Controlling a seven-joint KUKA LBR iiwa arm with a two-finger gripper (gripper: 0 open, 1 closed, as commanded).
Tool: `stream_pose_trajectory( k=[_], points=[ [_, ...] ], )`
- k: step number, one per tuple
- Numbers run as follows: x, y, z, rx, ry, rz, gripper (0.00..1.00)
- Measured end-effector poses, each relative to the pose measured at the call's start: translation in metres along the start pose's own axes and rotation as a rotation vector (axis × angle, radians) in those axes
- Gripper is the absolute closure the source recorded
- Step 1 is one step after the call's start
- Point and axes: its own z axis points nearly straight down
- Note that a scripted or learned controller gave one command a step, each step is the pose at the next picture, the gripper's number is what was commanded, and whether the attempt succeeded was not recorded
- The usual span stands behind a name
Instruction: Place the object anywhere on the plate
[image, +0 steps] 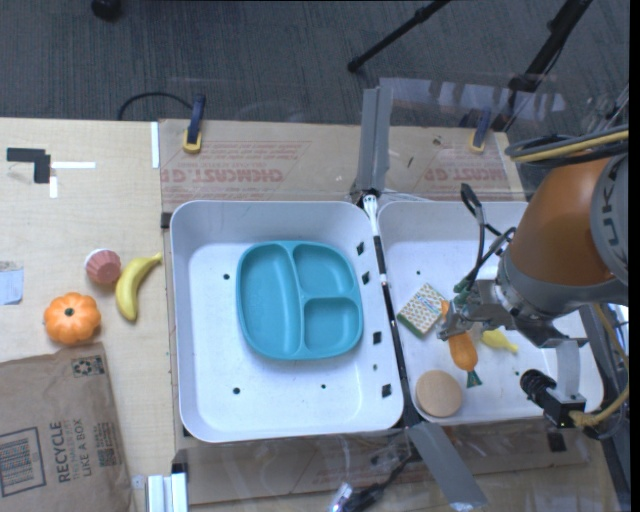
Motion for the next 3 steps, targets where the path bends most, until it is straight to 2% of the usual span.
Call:
stream_pose_trajectory(
  k=[1,2,3],
  points=[
    [0.085,0.021,-0.014,0.002,-0.001,0.005,1.00],
    [0.137,0.078,0.001,0.003,-0.002,-0.072,1.00],
    [0.137,0.078,0.000,0.002,-0.002,-0.072,0.00]
  ],
)
